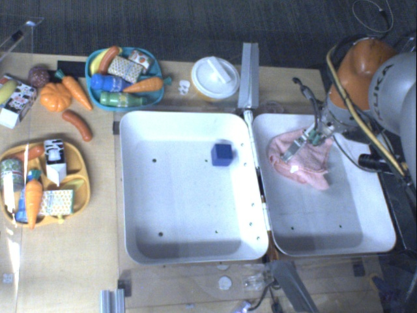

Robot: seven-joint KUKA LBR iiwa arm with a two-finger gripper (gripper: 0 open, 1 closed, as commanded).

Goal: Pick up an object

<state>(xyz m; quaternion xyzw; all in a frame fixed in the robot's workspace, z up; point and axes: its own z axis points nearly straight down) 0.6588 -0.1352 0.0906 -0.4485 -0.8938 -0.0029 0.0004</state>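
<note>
A crumpled pink cloth [306,163] lies in the back half of the right bin [339,233]. My gripper [304,141] is down on the cloth's upper edge, reaching in from the right and touching or just over the fabric. A small blue cube [222,154] sits apart in the left bin [176,207], near its right wall. The cloth still rests on the bin floor.
A metal bar [247,77] stands at the back between the bins. Behind the left bin are a white lidded bowl [215,77] and a blue bowl of toy food [124,78]. A yellow tray of toys [42,184] and loose toy vegetables lie at the far left.
</note>
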